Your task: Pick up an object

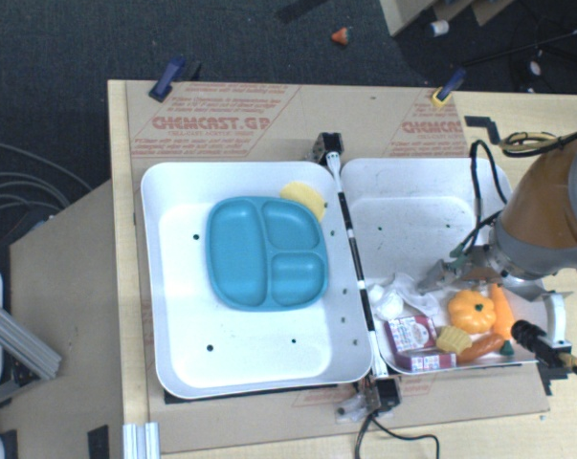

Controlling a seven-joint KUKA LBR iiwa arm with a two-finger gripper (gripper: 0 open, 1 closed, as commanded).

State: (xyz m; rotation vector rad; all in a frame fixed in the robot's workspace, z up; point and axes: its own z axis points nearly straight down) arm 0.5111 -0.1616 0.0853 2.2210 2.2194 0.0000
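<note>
Where toys pile up, carrot point(501, 306) lies near-vertical.

Grey arm point(546, 213) from the right, tool point(451, 273) low, leftward.

**Printing on the bench sheet**

We read "CHEMCAST GP" in red on the brown bench sheet point(221, 113), upper middle of the frame, and partly again at upper right. Small print beneath is too fine for us to read.
</note>
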